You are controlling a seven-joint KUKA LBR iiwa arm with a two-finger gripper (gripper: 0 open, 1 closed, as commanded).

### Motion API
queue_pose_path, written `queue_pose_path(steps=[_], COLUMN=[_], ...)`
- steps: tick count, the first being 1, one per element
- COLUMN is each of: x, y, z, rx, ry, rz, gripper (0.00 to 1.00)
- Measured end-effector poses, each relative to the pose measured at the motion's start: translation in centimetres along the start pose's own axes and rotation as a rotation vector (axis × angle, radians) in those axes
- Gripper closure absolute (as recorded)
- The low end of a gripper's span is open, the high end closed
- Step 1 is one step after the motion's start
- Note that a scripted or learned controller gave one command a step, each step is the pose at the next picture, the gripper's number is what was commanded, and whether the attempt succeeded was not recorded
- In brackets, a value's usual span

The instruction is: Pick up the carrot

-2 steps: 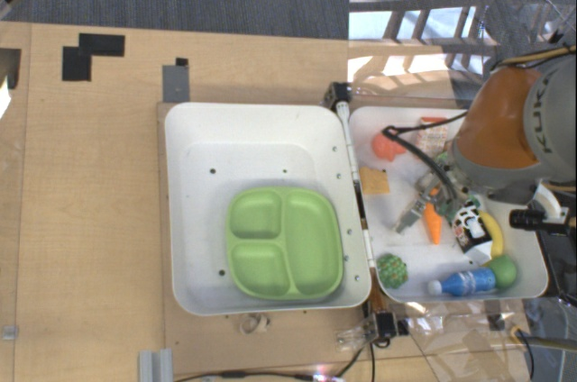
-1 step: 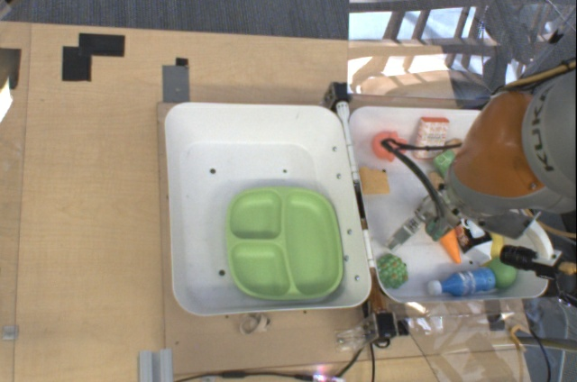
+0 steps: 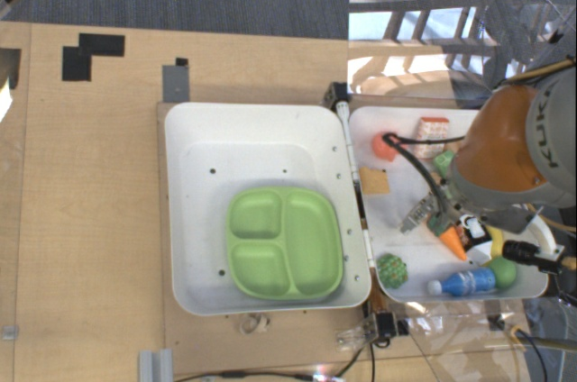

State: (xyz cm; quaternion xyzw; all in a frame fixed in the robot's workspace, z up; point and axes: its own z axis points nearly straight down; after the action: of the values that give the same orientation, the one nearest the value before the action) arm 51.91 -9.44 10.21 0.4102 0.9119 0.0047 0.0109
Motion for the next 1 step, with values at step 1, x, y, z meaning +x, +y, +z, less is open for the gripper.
queue_pose_path(steps=[1], x=[3.82], y=[6.38], z=[-8.38], rx=[0.011], ry=[0.01], rz=[0.229], gripper=[1.0])
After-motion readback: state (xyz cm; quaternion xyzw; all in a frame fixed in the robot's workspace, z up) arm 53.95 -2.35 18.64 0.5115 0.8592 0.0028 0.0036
